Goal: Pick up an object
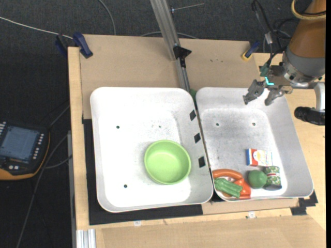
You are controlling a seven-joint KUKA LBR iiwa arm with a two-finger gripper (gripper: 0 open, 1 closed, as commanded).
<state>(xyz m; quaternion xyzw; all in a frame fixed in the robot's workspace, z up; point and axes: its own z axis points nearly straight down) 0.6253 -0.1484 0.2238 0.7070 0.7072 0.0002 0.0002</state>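
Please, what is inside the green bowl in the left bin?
The green bowl stands upright in the left bin, and its inside shows plain green with nothing in it. What lies under the bowl is covered and cannot be seen.

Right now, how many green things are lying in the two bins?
3: a green bowl in the left bin; a green ball and a green vegetable toy in the right bin's near corner. Others may be hidden underneath.

The wooden bench (pixel 145 61) bears two white bins (pixel 103 118) side by side on black matting (pixel 93 213).
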